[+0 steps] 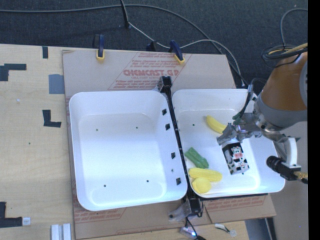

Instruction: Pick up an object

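- Plainly, two shallow white plastic bins sit side by side on the tabletop: the left bin and the right bin, which bears every loose object.
- One grey arm with an orange band reaches in over the right bin, and its gripper hangs just above the white block; whether it is apart or together I cannot tell, and nothing is seen clamped in it.
- One white boxy block with black and red markings lies near the right bin's middle, directly beneath the gripper. It looks rigid and light, so a grasp across its narrow sides should hold.
- One green ridged toy lies beside the divider; likely soft plastic, best pinched across its width.
- Three yellow pieces: a curved banana-like one toward the back, an elongated one and a rounded one touching at the front. They look smooth, light and probably slippery.
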Motion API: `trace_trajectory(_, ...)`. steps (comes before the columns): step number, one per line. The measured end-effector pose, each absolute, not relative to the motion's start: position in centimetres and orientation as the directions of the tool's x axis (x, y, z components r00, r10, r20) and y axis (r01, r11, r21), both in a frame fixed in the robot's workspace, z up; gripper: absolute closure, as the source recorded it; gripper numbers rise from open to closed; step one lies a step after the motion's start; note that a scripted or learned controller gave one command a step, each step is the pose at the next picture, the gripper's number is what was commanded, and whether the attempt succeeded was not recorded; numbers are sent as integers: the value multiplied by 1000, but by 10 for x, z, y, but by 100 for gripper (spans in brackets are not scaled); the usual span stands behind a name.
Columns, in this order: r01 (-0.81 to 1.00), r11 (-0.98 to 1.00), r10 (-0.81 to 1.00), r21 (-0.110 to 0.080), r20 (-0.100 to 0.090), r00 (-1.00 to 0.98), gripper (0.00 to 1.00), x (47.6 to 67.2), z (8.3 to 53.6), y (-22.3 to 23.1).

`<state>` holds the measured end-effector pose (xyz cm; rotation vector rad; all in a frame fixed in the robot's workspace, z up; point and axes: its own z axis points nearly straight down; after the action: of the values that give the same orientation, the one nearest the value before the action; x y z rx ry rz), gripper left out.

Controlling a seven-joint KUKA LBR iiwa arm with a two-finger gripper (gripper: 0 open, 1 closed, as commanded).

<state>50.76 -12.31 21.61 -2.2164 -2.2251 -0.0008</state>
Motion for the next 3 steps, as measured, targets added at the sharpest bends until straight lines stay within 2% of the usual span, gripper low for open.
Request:
trace_trajectory(2,1000,5,1000,-1,1,-5,100,544,203,-31)
trace_trajectory(3,1000,4,1000,0,1,-4,100,567,215,8)
